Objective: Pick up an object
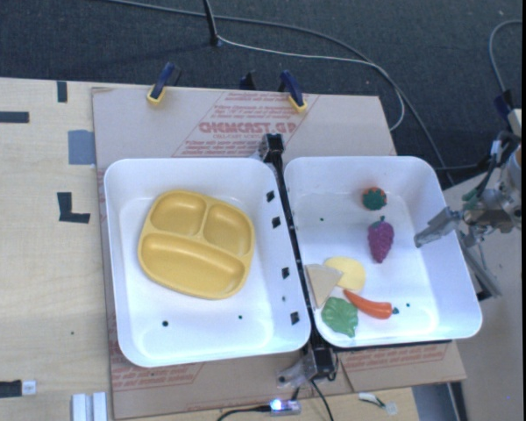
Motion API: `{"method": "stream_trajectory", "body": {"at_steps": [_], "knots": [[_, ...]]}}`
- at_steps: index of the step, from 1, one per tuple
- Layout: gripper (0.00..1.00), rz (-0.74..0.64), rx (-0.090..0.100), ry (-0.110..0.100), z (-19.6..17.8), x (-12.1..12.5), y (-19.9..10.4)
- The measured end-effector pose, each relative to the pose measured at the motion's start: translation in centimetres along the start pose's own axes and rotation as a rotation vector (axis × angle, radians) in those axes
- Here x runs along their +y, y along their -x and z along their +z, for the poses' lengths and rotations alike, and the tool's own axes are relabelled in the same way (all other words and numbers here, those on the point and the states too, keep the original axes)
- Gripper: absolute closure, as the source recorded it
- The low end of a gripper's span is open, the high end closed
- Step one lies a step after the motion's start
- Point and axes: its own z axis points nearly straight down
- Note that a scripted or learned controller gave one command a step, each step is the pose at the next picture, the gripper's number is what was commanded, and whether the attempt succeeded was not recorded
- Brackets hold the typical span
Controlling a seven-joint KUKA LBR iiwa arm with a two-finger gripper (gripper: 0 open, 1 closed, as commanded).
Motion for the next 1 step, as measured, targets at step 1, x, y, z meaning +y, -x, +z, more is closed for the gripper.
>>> {"method": "stream_trajectory", "body": {"at_steps": [1], "knots": [[0.0, -0.001, -0.002, 0.006, -0.29, 0.12, -0.01]]}}
